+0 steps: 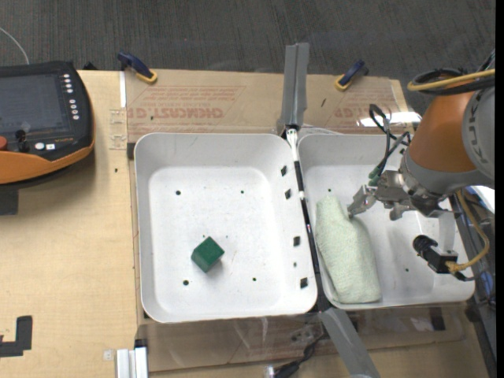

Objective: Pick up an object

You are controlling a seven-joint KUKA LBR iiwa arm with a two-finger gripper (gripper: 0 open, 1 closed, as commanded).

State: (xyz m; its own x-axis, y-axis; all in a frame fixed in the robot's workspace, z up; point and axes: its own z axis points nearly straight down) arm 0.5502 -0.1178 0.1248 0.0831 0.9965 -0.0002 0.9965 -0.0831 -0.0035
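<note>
Cardboard-topped bench (71, 235) under two shallow white bins, dark carpet behind. Nearest the arm: a pale green towel (346, 250), rolled or folded long, lying flat in the right bin (394, 286) hard against its left wall, probably pushed or dropped there, so one long side blocked by the wall for a pinch. Just above and beside the towel's upper end, the gripper (376, 198), tilted toward the towel from the right, apart from it, nothing between the fingers; open or closed, cannot tell from this slant. Likely poised for a descent on the towel's near end, judging by that lean. Further out, a small green cube (208, 254) resting alone in the lower middle of the left bin (157, 211), well apart from every wall, an easier target but a longer reach across the divider (301, 211). Beyond the bins: a teach pendant (39, 120) parked at the bench's far left corner, out of the arm's sweep; clamps (138, 67) on the back edge, presumably pinning the cardboard down.
</note>
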